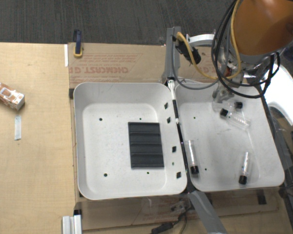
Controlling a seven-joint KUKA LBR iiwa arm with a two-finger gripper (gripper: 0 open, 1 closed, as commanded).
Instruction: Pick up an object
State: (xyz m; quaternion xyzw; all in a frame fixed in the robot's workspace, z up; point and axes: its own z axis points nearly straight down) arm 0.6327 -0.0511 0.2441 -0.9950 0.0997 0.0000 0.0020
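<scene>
The grey arm with its orange band (261,21) reaches in over the far right corner of the right-hand shallow white plastic bin (263,145), trailing black and yellow cables. The tool (223,95) sits low beneath the wrist, against the bin's far wall; it is blurred and half hidden by cables, so I cannot tell how it stands.

Just beside the tool, on its near side, lie small clear plastic tubes with black caps (233,113), clustered close together on the bin floor. Farther toward the near edge from the tool rests another clear tube with a black cap (243,168), lying roughly upright in the view, cap toward the near rim. To the left of that one, against the bin's left wall, a similar clear tube with a black end (192,157) lies along the wall.

Well to the left of the tool, the left-hand shallow white bin (95,145) holds a flat black ribbed rectangular block (146,145) at its middle. Far left of the tool, on the bare wooden table (29,179), sits a small orange-and-white carton (8,96), with a thin pale strip (17,128) near it.
</scene>
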